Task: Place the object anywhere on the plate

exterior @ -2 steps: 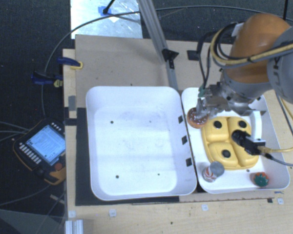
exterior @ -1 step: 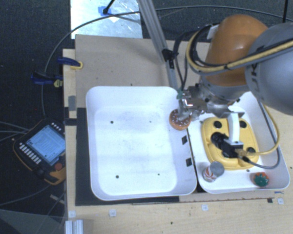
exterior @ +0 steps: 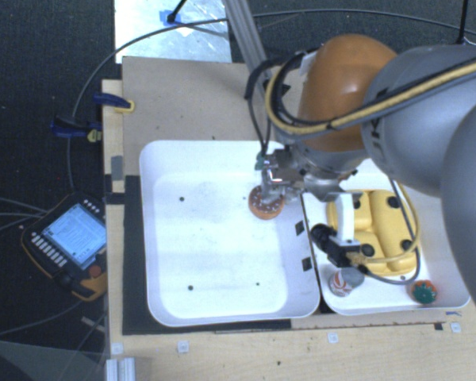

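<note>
The gripper (exterior: 271, 182) hangs just above a small brown object (exterior: 264, 205); its jaw state I cannot tell. Likely the grasp step; next needs a carry to the yellow plate (exterior: 381, 228).

We see the arm (exterior: 412, 94) covering most of the right bin (exterior: 452, 296); the gripper (exterior: 271, 182) fingers are unresolvable.

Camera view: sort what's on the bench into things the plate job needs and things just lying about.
For the job:
- yellow plate, in the right bin
- small round brown object, in the left bin, right under the gripper

Lying about:
- green and orange ball, right bin's near corner
- small grey and red piece
- teach pendant off the bench
- blue clamps
</note>
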